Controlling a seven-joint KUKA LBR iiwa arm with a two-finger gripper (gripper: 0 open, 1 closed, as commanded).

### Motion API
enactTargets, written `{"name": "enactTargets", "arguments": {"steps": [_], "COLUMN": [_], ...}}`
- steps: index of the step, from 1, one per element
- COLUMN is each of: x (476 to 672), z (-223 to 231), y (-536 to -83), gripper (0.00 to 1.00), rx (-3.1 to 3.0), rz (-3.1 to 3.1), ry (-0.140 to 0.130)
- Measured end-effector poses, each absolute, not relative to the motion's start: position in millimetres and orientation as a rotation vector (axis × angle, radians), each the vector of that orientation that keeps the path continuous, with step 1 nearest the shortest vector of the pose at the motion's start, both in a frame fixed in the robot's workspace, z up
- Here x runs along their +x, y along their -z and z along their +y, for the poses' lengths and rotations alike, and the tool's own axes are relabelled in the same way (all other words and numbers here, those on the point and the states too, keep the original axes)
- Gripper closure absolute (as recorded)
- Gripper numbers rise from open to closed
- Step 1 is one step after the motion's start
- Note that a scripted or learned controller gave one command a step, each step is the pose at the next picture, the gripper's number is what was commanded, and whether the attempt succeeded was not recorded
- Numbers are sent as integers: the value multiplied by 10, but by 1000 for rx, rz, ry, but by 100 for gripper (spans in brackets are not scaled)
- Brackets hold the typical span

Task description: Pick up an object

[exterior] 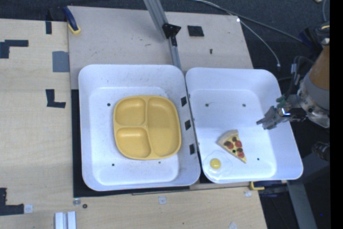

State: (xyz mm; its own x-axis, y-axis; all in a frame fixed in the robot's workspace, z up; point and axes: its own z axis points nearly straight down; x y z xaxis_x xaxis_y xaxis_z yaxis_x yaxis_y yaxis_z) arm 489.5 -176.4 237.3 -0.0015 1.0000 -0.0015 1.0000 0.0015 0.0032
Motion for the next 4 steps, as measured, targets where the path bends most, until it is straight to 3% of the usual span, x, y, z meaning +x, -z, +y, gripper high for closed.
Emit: {"name": "enactTargets", "arguments": {"steps": [1, 4], "x": [4893, 5526], "z": [-1720, -176], "y": [-2803, -2553], "gripper": [100, 100], "rx": [2217, 2216], "rz": [2222, 2228], "ry": [-2, 1]}}
